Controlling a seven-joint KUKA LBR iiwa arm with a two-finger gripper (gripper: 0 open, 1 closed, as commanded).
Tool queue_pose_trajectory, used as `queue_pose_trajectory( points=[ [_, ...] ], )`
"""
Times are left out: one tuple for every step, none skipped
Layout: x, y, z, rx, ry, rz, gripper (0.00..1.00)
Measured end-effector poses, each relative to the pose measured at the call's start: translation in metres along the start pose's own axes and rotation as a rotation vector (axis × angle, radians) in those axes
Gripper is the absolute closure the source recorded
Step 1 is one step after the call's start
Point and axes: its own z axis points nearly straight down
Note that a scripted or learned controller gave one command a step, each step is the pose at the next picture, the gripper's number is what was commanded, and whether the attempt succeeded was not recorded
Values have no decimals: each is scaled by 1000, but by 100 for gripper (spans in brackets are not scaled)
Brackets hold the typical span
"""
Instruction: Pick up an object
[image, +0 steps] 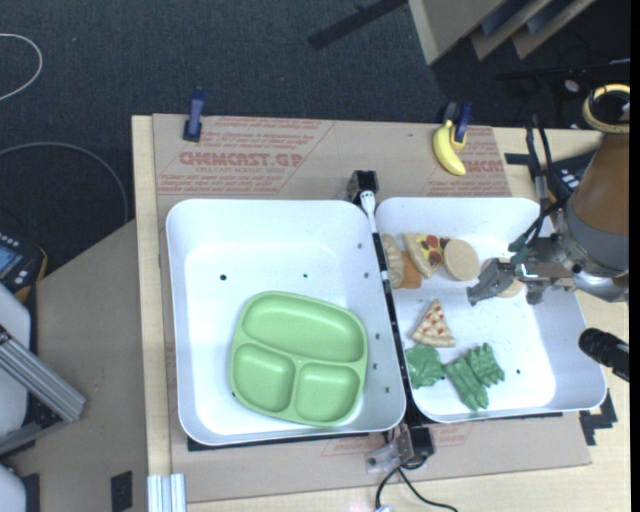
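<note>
Nearest to the camera, at the front of the right bin (560, 395), lie two green leafy toy pieces (455, 368), side by side and almost touching. Just behind them sits a pizza slice (433, 325), flat on the white floor of the bin. Further back, close to the wall between the two bins, is a small group of toy foods: a sandwich-like piece (424, 252) with red and yellow on it, and a round tan disc (461, 259) touching it.

In this same view the gripper (497, 280) is low over the middle of the right bin, just beside the round tan disc and behind the pizza slice. Its dark fingers seem spread apart, with nothing between them, though a pale thing just behind them is hard to read. I judge that nothing is picked up yet: the arm is only at the approach, and closing and lifting are still left.

The left bin (200, 250) holds a green divided tray (298, 356). A yellow banana (449, 151) lies on the bench behind the bins.
</note>
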Motion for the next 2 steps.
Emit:
queue_pose_trajectory(
  points=[
    [108, -21, -35, -4, 0, -10, 0],
    [102, -20, -43, -4, 0, 0, 100]
  ],
)
